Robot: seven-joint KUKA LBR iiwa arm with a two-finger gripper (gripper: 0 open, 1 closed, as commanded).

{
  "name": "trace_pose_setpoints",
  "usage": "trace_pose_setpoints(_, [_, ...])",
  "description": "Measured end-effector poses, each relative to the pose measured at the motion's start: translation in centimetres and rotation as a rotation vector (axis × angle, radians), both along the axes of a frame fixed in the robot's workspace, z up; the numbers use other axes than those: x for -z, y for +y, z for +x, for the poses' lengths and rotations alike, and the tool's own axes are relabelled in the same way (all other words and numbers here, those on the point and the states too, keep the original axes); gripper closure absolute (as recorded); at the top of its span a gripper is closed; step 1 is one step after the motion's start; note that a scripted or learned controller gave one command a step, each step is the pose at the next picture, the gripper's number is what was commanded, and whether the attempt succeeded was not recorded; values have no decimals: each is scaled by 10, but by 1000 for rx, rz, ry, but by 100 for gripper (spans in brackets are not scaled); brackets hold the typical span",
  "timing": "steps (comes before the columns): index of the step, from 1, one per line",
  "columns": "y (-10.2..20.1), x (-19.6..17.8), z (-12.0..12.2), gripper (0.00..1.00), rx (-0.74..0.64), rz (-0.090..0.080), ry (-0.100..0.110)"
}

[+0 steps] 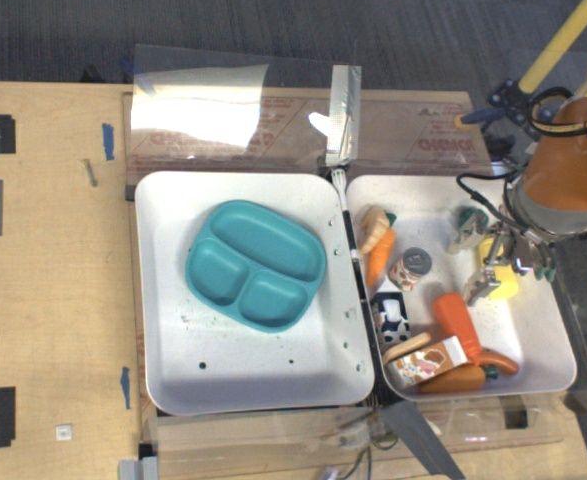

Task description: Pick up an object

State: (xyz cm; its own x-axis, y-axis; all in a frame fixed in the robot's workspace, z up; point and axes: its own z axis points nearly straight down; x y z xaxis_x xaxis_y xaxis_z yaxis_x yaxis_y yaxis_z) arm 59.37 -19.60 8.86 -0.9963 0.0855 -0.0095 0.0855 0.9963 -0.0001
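The bench [43, 268] carried two white bins side by side. The left bin [173, 368] held a teal plate [256, 264] with three parts. The right bin [548, 343] held a heap of small toys near its left wall and front: a carrot [379, 255], a little round can [411, 265], an orange block [455, 318] and a snack box [428, 360]. The arm [563, 173] reached in from the right. Its hand [500, 263] hung low near the back right of that bin, right by something yellow [506, 283]. Nothing could be seen between its fingers, and how wide they stood was too hard to tell. The hand could close on air, since the yellow thing looked small and sat partly under it.
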Motion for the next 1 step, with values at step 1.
trace_pose_setpoints(1, [1,-14,5,100,-1,-4,-15])
